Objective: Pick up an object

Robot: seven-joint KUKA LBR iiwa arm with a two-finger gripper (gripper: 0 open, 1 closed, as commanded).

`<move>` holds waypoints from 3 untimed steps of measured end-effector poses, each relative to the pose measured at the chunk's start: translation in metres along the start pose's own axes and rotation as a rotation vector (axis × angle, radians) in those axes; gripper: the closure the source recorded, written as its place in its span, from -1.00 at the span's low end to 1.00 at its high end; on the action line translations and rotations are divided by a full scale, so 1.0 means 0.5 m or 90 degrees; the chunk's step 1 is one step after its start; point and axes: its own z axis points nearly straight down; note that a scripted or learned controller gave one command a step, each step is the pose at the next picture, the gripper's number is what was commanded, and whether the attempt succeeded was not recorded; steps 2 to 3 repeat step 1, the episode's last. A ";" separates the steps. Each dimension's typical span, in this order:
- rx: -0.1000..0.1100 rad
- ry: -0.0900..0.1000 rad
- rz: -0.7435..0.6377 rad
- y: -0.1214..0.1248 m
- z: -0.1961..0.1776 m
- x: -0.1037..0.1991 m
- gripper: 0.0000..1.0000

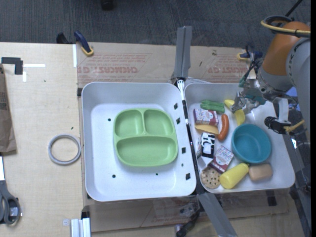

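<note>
Yellow bottle (233, 176) lies diagonally; claw (242, 104) hovers over bin.

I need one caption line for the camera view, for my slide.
Robot gripper hovers over the right bin of toy food and a blue bowl; a green divided plate sits in the left bin.

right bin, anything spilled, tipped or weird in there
Nothing looks spilled or broken. The right bin is just crowded: the yellow bottle lies on its side against the cookie, and snack packets overlap near the hot dog. The teal bowl sits upright. The hand is low at the bin's far edge, by a yellow piece.
</note>
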 end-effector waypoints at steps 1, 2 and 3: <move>-0.019 0.000 -0.020 -0.020 -0.190 0.094 1.00; -0.019 0.000 -0.020 -0.020 -0.190 0.094 1.00; -0.019 0.000 -0.020 -0.020 -0.190 0.094 1.00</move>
